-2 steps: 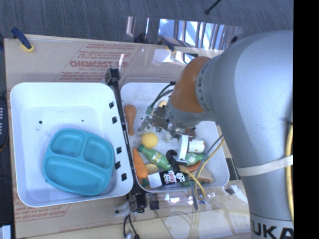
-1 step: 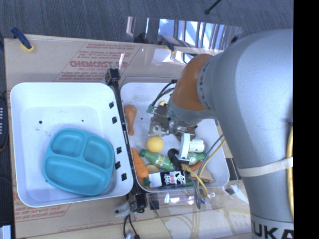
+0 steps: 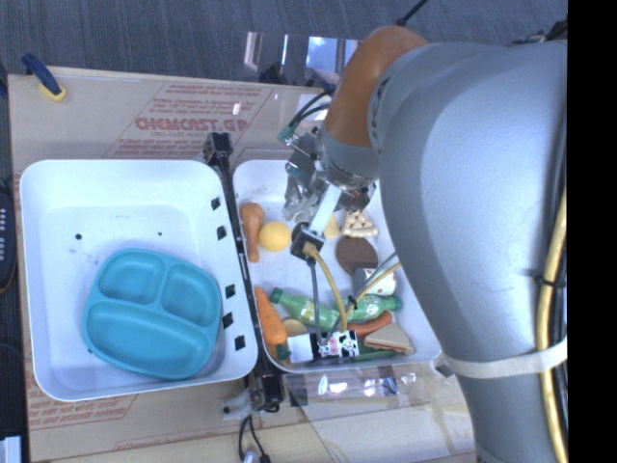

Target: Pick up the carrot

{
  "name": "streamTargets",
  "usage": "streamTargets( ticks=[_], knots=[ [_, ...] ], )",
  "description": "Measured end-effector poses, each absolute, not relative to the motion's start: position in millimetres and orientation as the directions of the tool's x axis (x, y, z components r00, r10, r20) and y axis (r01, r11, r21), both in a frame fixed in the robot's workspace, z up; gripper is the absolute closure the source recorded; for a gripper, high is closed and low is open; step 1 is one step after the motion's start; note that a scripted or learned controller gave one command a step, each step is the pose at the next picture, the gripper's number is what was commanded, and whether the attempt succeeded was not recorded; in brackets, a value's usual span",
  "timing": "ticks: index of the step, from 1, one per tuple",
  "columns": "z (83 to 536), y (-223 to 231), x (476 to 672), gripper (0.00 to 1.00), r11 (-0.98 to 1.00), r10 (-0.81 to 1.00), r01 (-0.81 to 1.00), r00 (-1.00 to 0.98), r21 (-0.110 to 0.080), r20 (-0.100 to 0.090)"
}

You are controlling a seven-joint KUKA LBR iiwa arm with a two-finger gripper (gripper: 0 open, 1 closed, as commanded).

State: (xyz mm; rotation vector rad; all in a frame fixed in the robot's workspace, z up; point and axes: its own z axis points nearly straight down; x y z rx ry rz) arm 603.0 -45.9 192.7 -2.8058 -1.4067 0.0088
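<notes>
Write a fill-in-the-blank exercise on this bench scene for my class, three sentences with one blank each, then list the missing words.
1. The blue divided plate lies in the ____ bin as the camera sees it.
2. The carrot lies along the right bin's ____ wall in the camera view.
3. The band above the arm's wrist is coloured ____.

Missing words: left; left; orange

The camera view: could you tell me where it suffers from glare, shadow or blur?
In the camera view, glare streaks the clear sheet at the bench's front edge; the arm looms large and soft-edged, hiding the right bin's far side; the gripper is somewhat blurred; the carrot and blue tray read clearly.
</notes>
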Motion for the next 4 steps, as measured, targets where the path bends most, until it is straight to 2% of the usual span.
streamTargets(
  ticks=[1,2,3,4],
  knots=[
    [323.5,-76.3,582.9,1.00,-0.678,0.735,0.735,0.678,0.001,0.000],
    [318.6,-73.6,581.9,0.00,-0.675,0.738,0.737,0.675,-0.009,-0.004],
    [276.0,-61.6,622.5,0.00,-0.522,0.853,0.853,0.522,-0.014,-0.004],
    [224.9,-81.1,643.4,0.00,-0.463,0.886,0.886,0.463,-0.013,-0.004]
  ],
)
